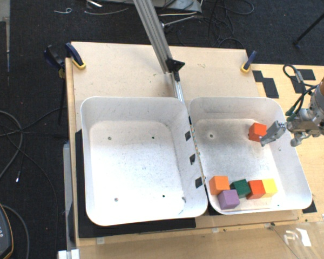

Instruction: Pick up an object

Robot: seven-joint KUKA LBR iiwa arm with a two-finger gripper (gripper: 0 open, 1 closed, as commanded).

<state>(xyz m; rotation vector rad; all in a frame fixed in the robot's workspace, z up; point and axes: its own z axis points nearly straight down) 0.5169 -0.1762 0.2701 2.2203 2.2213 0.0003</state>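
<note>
An orange-red block [255,130] lies in the right bin [227,115], toward its back right. My gripper [284,137] hangs over that bin's right rim, just right of the block. It is open, and one grey finger [271,134] reaches to the block's right side. The block is beside that finger, not between the two. Along the bin's front sit an orange block [220,183], a green block [240,187], a second orange-red block [256,189], a yellow block [269,186] and a purple block [228,198], packed close together.
The left bin [132,158] adjoins the right one along a shared middle rim. A slanted metal bar [154,28] runs from the back down to the bins' junction. Yellow clamps [75,58] hold the board's back corners.
</note>
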